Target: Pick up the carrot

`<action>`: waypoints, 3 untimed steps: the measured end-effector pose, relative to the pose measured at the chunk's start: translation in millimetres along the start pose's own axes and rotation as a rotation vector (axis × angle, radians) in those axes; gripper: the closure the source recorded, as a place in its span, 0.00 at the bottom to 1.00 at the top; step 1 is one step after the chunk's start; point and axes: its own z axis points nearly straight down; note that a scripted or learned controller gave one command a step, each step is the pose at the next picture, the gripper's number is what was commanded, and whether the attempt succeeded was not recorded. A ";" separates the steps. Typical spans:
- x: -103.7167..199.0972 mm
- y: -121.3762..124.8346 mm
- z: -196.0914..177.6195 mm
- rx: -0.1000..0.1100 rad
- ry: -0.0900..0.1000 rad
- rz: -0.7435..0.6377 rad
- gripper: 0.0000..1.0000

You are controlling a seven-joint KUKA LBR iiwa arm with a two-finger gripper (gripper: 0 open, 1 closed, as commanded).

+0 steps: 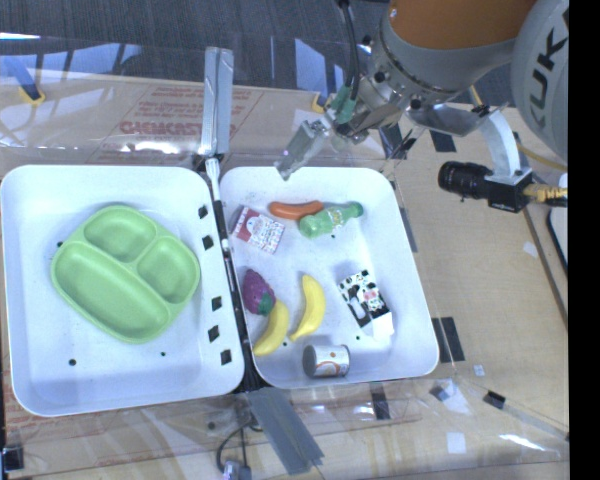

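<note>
The carrot (294, 209) is a short orange piece lying flat near the far wall of the right bin (412, 298), with a green piece (330, 218) touching its right end. My gripper (294, 160) hangs above the far rim of that bin, just beyond and above the carrot, tilted down to the left. Nothing shows in it. The grey and orange arm fills the upper right.
In the right bin lie a red and white carton (260, 230), a purple fruit (257, 290), two bananas (273, 328) (310, 306), a cow-patterned carton (365, 298) and a can (327, 360). A green divided plate (130, 273) sits in the left bin (30, 358).
</note>
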 end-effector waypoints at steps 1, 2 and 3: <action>55.9 -63.8 -7.6 0.001 0.001 -0.285 0.00; 83.9 -15.7 -5.4 0.001 -0.001 -0.237 0.00; 135.2 -25.9 -7.4 0.001 0.001 -0.524 0.00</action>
